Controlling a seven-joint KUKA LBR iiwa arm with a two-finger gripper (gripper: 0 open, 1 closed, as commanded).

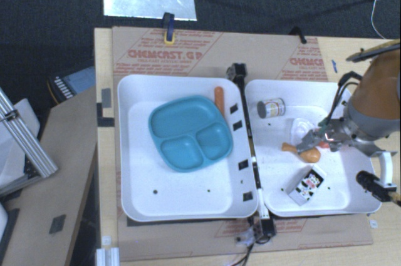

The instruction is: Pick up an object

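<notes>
In the camera view, the gripper (313, 144) sits low in the right bin (338, 199), right over an orange toy (302, 153); whether its fingers are apart or clamped is impossible to tell. A small can (271, 109) and a black-and-white box (306, 186) lie nearby. The left bin (135, 196) holds 1 blue divided plate (190, 133).

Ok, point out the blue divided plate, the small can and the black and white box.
blue divided plate (188, 133), camera view, centre ridge.
small can (271, 109), camera view, its side.
black and white box (306, 186), camera view, top face.
</notes>
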